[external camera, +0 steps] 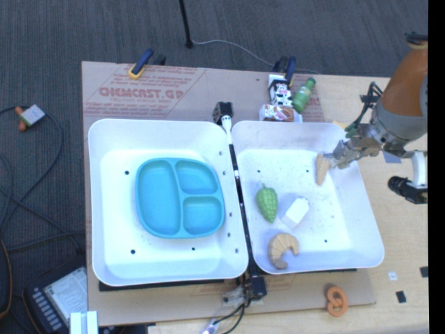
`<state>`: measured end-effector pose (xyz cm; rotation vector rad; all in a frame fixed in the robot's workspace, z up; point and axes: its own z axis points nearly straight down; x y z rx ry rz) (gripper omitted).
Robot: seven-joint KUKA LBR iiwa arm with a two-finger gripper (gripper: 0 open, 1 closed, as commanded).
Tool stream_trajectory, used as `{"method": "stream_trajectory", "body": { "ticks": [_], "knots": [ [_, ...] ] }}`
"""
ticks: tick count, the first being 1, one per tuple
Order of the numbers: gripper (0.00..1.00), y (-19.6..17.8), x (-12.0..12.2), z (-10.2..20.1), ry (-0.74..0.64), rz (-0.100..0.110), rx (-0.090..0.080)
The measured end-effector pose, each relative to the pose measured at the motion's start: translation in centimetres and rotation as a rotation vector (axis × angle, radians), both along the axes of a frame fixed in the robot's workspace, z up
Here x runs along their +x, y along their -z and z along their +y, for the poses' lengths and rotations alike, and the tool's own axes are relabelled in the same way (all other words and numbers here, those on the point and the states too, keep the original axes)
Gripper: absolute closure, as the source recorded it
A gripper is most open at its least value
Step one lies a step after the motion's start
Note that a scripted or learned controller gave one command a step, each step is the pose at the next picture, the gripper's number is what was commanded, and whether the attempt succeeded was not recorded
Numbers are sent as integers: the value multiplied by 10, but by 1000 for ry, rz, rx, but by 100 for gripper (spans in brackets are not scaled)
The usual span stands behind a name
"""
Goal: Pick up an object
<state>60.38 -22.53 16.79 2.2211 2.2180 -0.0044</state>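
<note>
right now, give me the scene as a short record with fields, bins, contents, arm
left bin: holds a blue divided plate with three compartments
right bin: holds a green ridged item, a white block, a tan croissant-shaped item and a tan wedge
arm: reaches in from the right, end effector over the right bin's far right part, beside the tan wedge
grasp: nothing seen lifted
outside bins: orange ring on the bench near the front edge
</note>
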Motion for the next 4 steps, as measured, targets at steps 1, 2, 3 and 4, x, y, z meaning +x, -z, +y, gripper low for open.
{"method": "stream_trajectory", "body": {
  "ticks": [1,2,3,4],
  "knots": [
    [0,0,0,1,-1,0,1],
    [0,80,1,38,-2,-4,1],
    [100,70,2,37,-2,-9,-2],
    [100,32,-5,73,-3,-1,4]
  ]
}}
